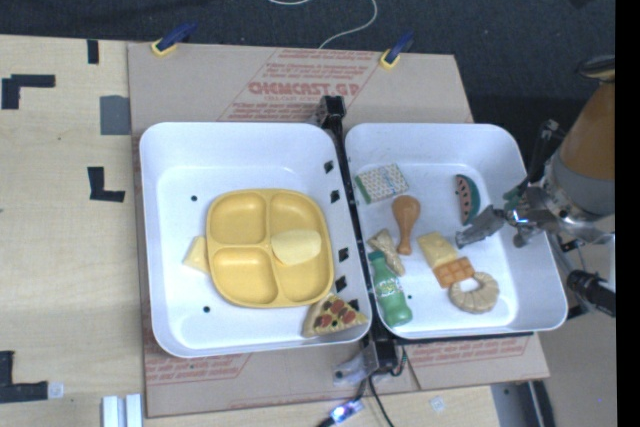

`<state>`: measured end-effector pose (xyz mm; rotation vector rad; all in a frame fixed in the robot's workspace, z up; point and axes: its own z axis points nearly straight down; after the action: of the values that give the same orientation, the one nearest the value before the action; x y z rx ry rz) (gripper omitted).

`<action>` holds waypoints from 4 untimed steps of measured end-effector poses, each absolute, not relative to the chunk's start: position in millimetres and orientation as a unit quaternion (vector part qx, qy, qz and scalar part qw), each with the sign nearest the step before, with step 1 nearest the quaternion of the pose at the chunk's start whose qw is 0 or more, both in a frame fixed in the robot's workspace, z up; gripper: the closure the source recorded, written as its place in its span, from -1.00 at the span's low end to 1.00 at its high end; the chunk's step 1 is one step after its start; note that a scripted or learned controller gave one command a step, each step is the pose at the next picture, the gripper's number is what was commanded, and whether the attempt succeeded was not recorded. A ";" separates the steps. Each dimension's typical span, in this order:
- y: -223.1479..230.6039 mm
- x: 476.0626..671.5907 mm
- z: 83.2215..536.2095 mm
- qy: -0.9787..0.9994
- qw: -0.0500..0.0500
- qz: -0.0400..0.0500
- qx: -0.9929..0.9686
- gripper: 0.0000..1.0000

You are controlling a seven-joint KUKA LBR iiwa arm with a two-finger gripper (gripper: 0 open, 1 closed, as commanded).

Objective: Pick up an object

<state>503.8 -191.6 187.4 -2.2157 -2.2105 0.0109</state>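
Note:
My gripper hangs over the right side of the right bin, reaching in from the right, with nothing seen in it. Just left of it lie a watermelon slice, a yellow and orange block and a ring-shaped pastry. Further left are a chicken drumstick, a checkered green packet, a beige piece and a green bottle by the bin's left wall.
The left bin holds a yellow divided plate with a pale yellow piece in it. A yellow wedge lies left of the plate and a pizza slice at the front right corner.

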 end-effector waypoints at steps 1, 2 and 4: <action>-191.7 506.6 192.7 -0.707 0.001 0.001 -0.707 -1.00; -194.0 510.6 147.1 -0.708 0.002 0.002 -0.707 -1.00; -188.2 509.4 85.2 -0.707 0.000 0.000 -0.707 -1.00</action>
<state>509.4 -188.2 85.2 -2.2212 -2.2221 0.0005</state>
